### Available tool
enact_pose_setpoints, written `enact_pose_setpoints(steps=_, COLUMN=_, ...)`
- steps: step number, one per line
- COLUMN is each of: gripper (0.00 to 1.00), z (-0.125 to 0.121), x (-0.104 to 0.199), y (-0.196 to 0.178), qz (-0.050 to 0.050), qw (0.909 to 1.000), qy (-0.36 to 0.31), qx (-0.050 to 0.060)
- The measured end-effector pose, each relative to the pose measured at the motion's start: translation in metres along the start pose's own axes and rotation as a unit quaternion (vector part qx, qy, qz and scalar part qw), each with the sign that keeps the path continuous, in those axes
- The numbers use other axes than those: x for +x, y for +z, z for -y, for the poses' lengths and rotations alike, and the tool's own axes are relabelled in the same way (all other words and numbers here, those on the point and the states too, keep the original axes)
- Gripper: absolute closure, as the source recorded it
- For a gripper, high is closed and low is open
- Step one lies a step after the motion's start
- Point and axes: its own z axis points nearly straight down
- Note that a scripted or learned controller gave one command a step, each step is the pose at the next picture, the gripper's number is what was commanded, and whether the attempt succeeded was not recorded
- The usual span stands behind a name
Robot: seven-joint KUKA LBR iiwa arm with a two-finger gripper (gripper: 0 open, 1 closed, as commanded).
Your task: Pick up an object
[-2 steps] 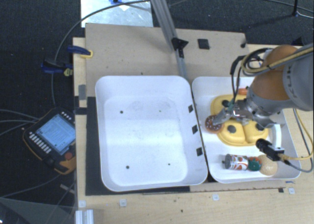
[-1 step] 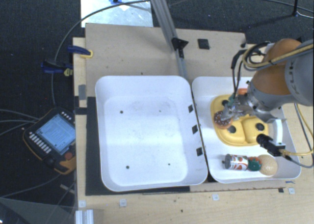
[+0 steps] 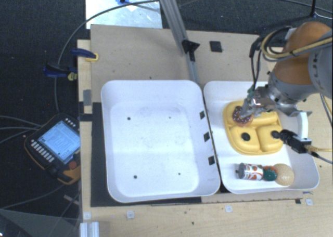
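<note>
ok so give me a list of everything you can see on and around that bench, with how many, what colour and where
bins: two, white, side by side on the bench
yellow tray: one, yellow, in the right bin, upper half
small round object: one, brownish pink, on the yellow tray's upper left, at the pincer
can: one, white and red, lying near the right bin's front edge
green piece: one, green, just right of the can
egg-shaped ball: one, beige, right of the green piece
handheld controller: one, black and orange with a lit screen, left of the bench
clamps: two, blue with yellow, at the bench's left edge
pincer: one, grey, over the yellow tray
arm: one, grey and orange, from the right
</note>
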Motion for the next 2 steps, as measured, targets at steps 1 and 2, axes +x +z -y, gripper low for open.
enact_pose_setpoints(steps=1, gripper=1.0, z=-0.008, x=0.008, y=-0.059, qz=0.0, qw=1.0, qy=0.0, qx=-0.001)
enact_pose_setpoints(steps=2, gripper=1.0, z=-0.01, x=0.008, y=-0.113, qz=0.0, qw=1.0, qy=0.0, qx=0.0)
